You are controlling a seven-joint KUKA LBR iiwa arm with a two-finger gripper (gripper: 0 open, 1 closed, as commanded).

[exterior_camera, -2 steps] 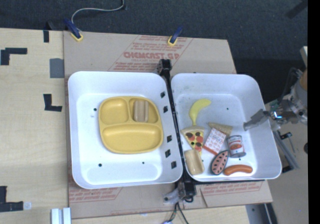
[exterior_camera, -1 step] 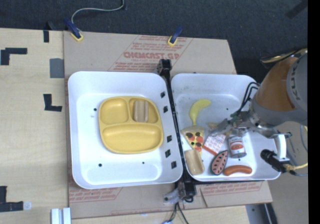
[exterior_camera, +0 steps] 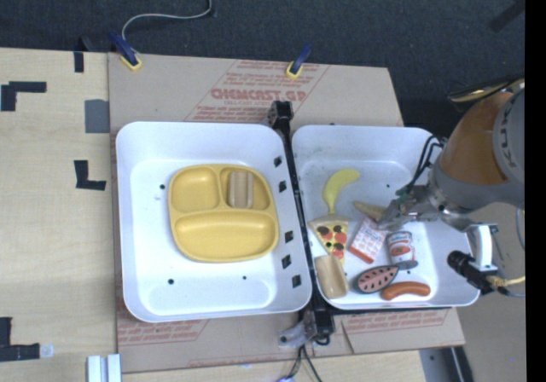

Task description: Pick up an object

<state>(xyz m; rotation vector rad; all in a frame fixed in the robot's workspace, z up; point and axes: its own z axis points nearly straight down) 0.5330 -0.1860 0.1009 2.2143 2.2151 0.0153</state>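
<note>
Lying diagonally, banana (exterior_camera: 339, 185), stem toward lower-left

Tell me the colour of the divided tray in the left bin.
The divided tray is pale yellow, seen clearly in the camera view.

Tool (exterior_camera: 394, 211) low in right bin (exterior_camera: 375, 140), hemmed in. Red-and-white packet (exterior_camera: 368, 241) and small can (exterior_camera: 398, 245) touching or just below it; dark grilled piece (exterior_camera: 378, 277) and sausage (exterior_camera: 406, 291) further below, near front wall. Pizza slice (exterior_camera: 332, 236) and bread roll (exterior_camera: 330, 275) to its left, banana (exterior_camera: 338, 185) up-left. Free floor above tool, along back wall. Centre divider (exterior_camera: 288, 201) blocks low sideways travel. Left bin (exterior_camera: 136, 227): yellow tray (exterior_camera: 223, 234) mid-floor, open strips around it.
</note>
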